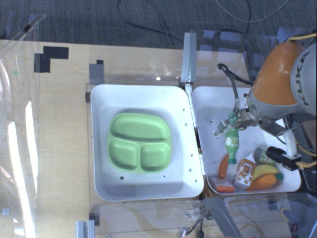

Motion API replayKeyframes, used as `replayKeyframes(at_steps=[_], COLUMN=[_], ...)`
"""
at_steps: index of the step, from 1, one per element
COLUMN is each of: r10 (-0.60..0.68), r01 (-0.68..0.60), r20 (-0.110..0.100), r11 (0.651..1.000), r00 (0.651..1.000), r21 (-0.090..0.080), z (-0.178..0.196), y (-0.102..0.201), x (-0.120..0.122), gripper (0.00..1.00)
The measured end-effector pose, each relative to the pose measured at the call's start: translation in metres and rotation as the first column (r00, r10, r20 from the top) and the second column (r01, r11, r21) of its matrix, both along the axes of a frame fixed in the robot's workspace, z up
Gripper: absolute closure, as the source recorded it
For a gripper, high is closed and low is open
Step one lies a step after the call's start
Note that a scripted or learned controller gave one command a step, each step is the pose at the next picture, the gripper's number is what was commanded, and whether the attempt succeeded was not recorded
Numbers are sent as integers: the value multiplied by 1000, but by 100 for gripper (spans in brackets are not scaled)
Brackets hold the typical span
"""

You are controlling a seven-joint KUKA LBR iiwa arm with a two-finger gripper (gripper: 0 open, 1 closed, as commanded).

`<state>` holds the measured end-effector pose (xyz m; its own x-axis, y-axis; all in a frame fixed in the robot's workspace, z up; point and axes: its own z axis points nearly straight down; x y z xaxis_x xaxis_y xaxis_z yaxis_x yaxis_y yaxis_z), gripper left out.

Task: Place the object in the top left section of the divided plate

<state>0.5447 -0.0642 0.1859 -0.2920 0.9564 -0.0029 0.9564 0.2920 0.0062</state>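
The hand (pixel 232 124) is hovering in the right bin (pixel 210 108), its fingers seeming clamped on the cap of a green bottle (pixel 231 143) hanging just below it. Further below it, an orange carrot (pixel 224 166), small carton (pixel 242 173) and banana (pixel 265 170) are crowding the bin's corner. The green divided plate (pixel 140 142) is lying well to its left in the other bin (pixel 104 182).

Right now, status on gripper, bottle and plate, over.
Gripper over right bin, at green bottle's top; grasp unclear. Divided plate in left bin, sections bare. Toy food clustered beside bottle.
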Motion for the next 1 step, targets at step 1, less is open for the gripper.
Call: replayKeyframes(at_steps=[1], r10=[-77], r01=[77], r20=[1], r11=[997], r00=[997], r21=[3], z=[74], y=[93], x=[-8], gripper=[100])
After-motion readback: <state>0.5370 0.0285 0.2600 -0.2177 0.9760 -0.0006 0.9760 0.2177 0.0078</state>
